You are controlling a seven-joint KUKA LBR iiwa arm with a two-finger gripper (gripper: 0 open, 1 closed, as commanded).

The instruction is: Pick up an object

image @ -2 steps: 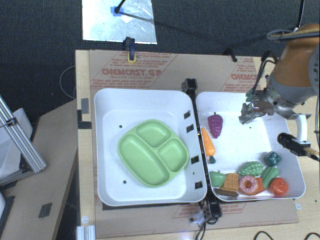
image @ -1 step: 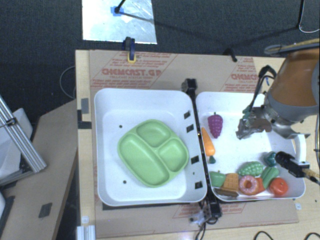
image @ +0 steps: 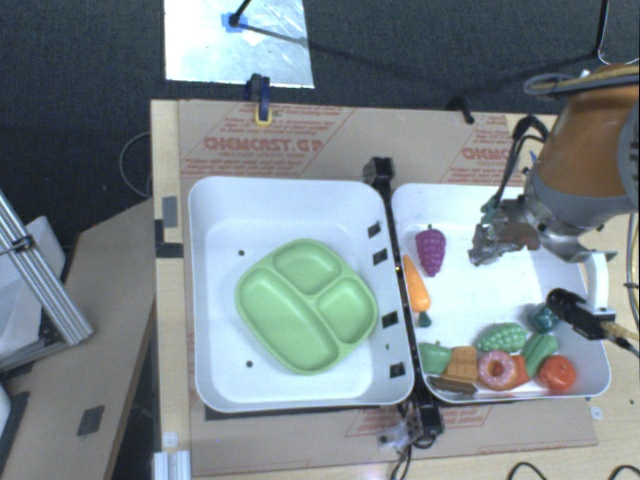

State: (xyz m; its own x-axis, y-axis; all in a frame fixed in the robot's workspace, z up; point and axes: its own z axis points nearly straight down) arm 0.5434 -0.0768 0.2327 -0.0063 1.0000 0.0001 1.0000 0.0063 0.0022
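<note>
My gripper (image: 487, 245) hangs over the upper middle of the right bin (image: 455, 200), a short way to the right of a purple bunch of grapes (image: 431, 249). An orange carrot (image: 416, 284) lies along the bin's left wall. Along the front wall sit a green pepper (image: 434, 356), a brown slice of bread (image: 461, 368), a pink donut (image: 497, 369), a leafy green piece (image: 503, 337), a green cucumber (image: 540, 349), a red tomato (image: 558, 371) and a small teal piece (image: 543, 318). The toys all rest on the bin floor.
The left bin (image: 220, 228) holds a green divided plate (image: 305, 305). A black divider (image: 392, 268) with clips runs between the bins. White floor shows between the grapes and the front row of toys.
</note>
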